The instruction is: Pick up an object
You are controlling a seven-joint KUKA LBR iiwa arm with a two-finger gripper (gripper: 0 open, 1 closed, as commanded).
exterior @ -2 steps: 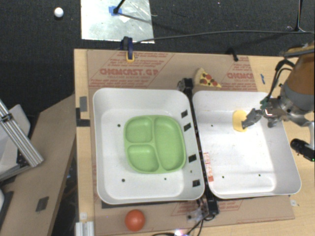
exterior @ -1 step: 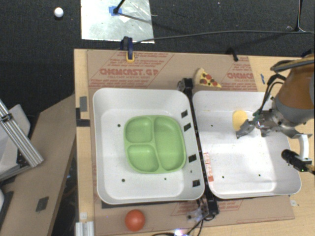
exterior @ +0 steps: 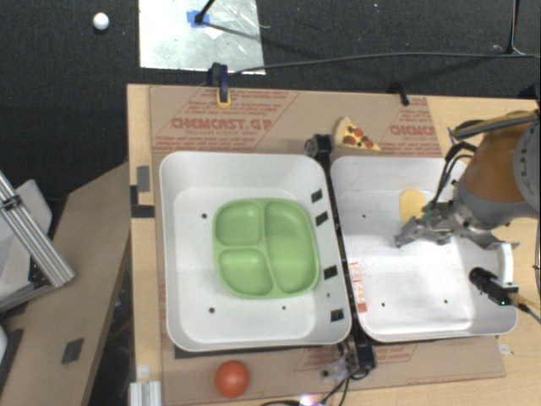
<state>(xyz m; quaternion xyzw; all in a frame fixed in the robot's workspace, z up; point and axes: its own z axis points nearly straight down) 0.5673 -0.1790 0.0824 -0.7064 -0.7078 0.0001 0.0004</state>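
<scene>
A small pale yellow object (exterior: 412,201) lies on the floor of the right bin (exterior: 406,303), near its far side. My gripper (exterior: 408,233) hangs just in front of it, low over the bin floor, its grey fingers pointing left. The arm with its orange band (exterior: 499,172) reaches in from the right. A green divided plate (exterior: 265,247) sits in the middle of the left bin (exterior: 186,184).
A toy pizza slice (exterior: 356,135) lies on the cardboard behind the bins. A red-orange ball (exterior: 231,378) rests on the board in front of the left bin. A black divider with clips (exterior: 334,244) runs between the bins. A blue clamp (exterior: 220,81) stands at the back.
</scene>
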